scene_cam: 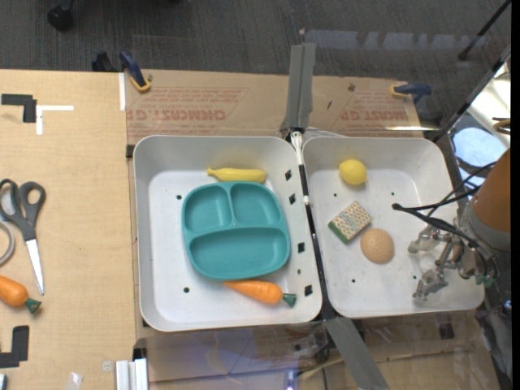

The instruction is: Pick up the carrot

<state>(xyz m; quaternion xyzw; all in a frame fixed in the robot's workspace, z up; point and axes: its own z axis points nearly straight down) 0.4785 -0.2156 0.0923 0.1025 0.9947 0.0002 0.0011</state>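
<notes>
Left bin (pixel 150 242): you have a teal divided plate (pixel 236 230) lying flat in the middle, a yellow banana (pixel 237 175) just behind its far edge, and the carrot (pixel 258 292) just beside its near edge, green stem end pointing toward the right wall.
Right bin (pixel 390 299): you see a yellow lemon (pixel 353 172) near the back, a speckled green-and-tan sponge (pixel 350 221) below it, and a tan egg-like ball (pixel 377 246) just beside the sponge.
End effector (pixel 433 262): it hangs low over the right bin's right side, well apart from the carrot; its thin metal fingers (pixel 426 287) look spread, with nothing between them.
Arm: grey, with the orange band (pixel 496 201) at the frame's right.
Bench (pixel 65 210): pale wood, carrying scissors (pixel 26 222) and a second orange carrot toy (pixel 15 292) at the left edge.
Shapes and surfaces: the bins are smooth, white and shallow with rounded corners; the plate has three compartments; the carrot is tapered and glossy.
</notes>
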